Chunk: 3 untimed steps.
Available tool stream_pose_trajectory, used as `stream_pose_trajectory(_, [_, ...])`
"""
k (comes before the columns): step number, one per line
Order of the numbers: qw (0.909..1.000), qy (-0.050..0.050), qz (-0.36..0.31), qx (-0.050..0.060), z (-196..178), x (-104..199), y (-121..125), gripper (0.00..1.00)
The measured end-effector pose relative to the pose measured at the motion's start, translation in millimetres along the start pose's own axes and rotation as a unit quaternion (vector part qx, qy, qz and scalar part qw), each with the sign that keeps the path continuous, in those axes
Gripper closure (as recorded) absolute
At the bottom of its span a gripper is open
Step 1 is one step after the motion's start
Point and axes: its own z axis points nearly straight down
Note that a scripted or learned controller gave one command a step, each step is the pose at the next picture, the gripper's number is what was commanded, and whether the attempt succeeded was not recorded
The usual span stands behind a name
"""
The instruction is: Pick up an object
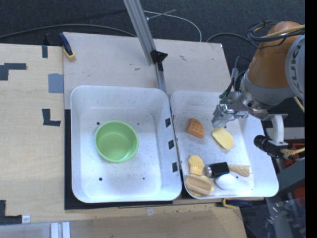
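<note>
My gripper (221,119) hangs over the right bin (257,185), just above the upper edge of a pale yellow wedge (223,139). Nothing is visibly held between its fingers. To the left of the wedge lies an orange waffle-like piece (195,128). Near the bin's front sit a yellow ridged piece (196,164), a tan bread roll (199,185), a black and silver object (216,169), a white rounded object (227,181) and a tan cone-like piece (239,170).
The left bin (84,177) holds a green bowl (116,141). A grey metal pole (143,26) slants down to the divider between the bins. A blue and yellow clamp (66,45) sits at the bench's back left.
</note>
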Motion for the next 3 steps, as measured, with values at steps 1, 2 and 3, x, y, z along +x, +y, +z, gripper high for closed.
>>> stream_pose_trajectory(1, [1.0,0.0,0.0,-0.001,7.0,48.3,25.4,1.0])
stream_pose_trajectory(2, [1.0,0.0,0.001,-0.001,11.2,90.8,41.6,1.0])
stream_pose_trajectory(3, [1.0,0.0,0.0,0.0,23.6,146.4,43.8,1.0])
